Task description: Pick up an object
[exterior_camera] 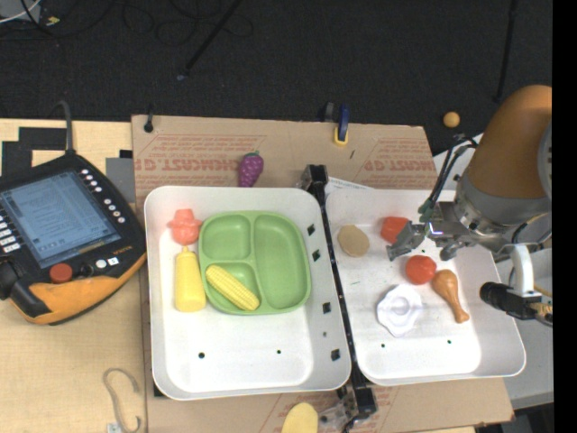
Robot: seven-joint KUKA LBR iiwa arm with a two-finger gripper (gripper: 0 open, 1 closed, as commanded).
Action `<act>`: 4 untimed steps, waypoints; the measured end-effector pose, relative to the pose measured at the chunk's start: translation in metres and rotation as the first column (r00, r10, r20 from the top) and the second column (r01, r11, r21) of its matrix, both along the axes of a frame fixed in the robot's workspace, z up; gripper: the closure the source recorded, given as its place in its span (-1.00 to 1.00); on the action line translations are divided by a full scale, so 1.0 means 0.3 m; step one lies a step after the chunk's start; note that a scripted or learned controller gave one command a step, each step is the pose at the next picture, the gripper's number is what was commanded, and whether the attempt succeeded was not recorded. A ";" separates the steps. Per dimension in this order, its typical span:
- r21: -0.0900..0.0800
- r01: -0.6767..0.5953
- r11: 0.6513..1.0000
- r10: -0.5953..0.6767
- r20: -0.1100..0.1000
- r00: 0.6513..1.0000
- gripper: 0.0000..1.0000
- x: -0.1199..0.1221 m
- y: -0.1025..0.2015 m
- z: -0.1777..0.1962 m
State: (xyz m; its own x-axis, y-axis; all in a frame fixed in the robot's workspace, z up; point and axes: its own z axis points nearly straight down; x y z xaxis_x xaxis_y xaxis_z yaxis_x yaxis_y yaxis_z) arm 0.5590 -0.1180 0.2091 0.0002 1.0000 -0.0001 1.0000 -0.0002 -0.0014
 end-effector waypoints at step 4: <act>0.000 0.011 1.000 -0.011 0.001 1.000 1.00 -0.006 0.050 -0.367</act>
State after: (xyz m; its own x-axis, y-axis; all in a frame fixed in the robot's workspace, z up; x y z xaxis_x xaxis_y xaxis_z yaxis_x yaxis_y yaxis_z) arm 0.5572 -0.1031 0.0989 0.0115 0.9999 -0.0005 0.9999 -0.0115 -0.0002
